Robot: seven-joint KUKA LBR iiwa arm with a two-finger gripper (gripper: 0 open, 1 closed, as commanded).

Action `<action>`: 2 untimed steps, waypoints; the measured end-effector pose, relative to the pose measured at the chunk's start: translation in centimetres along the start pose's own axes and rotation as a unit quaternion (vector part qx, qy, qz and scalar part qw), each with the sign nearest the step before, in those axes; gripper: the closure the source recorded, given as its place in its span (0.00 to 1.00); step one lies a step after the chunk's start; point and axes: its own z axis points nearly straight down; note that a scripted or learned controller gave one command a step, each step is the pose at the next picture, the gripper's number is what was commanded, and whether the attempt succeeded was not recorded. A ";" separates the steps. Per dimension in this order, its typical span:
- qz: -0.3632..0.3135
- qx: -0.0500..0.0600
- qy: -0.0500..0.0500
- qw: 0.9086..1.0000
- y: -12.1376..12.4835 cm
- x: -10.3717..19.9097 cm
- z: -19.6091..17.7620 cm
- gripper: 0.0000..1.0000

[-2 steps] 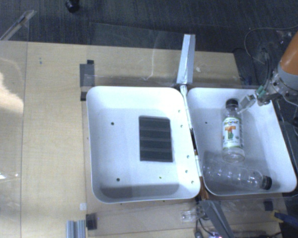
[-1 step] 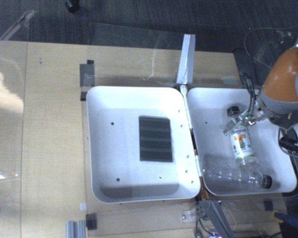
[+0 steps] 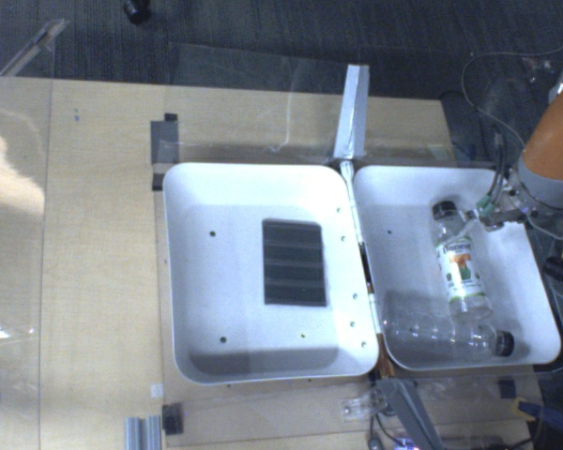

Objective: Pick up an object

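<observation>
Right bin [image 3: 394, 251]: clear labelled bottle [image 3: 460, 261] lies near its centre, cap toward the far wall; second clear bottle [image 3: 450, 337] along the near wall. Gripper [image 3: 493, 212] just beside the labelled bottle's cap; finger state cannot be told. Dark ribbed pad [image 3: 294, 262] in left bin [image 3: 197, 251]

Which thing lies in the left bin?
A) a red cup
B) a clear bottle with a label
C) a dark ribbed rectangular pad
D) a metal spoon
C: the dark ribbed pad lies flat in the middle of the left bin, while both clear bottles lie in the right bin.
</observation>
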 end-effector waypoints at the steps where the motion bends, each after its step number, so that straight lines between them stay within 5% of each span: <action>1: -0.060 -0.006 -0.004 0.998 0.0 -0.7 4.4 0.00; 2: -0.070 -0.007 -0.004 0.997 0.0 -0.7 4.4 0.00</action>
